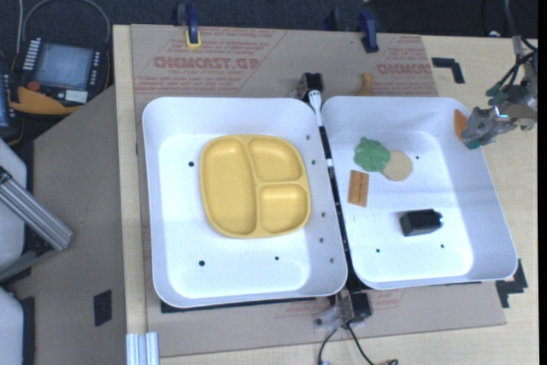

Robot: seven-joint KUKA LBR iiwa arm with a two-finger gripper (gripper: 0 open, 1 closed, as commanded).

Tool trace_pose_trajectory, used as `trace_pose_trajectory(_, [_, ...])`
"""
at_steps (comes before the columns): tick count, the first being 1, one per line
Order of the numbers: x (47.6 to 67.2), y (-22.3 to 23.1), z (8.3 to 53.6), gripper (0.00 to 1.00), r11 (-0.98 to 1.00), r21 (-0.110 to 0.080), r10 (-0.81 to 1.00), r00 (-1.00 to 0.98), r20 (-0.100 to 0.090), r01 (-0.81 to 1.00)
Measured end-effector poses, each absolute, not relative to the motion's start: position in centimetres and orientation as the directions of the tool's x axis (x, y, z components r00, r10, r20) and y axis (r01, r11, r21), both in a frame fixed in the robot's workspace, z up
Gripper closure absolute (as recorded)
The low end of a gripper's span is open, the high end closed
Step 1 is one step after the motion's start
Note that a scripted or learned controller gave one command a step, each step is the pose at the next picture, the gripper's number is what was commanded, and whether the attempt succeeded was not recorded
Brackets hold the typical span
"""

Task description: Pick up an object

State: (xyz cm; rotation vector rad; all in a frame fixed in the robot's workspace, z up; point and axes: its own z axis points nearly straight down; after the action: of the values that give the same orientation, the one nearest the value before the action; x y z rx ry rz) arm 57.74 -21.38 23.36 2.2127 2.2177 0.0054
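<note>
The right bin point(479, 261) holds a green leafy piece point(371, 153), a tan round piece point(397, 166) touching it, a brown-orange flat bar point(358, 187) and a black block point(420, 222). My gripper point(480, 129) hangs over the bin's far right rim, well to the right of all these objects. A small orange bit point(460, 121) shows just left of the gripper; I cannot tell what it is or whether it is held.
The left bin point(171, 252) holds a yellow divided plate point(255, 184). A cable and clip point(313, 90) sit at the back between the bins. Blue clamps point(190, 20) hold the cardboard at the bench's far edge.
</note>
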Motion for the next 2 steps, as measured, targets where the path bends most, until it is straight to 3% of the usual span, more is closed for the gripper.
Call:
trace_pose_trajectory(1, [57.8,-21.4,26.5,1.00,0.001,0.006,1.000,-0.001,-0.003,1.000])
trace_pose_trajectory(2, [57.6,-16.8,25.2,1.00,0.005,-0.002,1.000,-0.005,0.003,1.000])
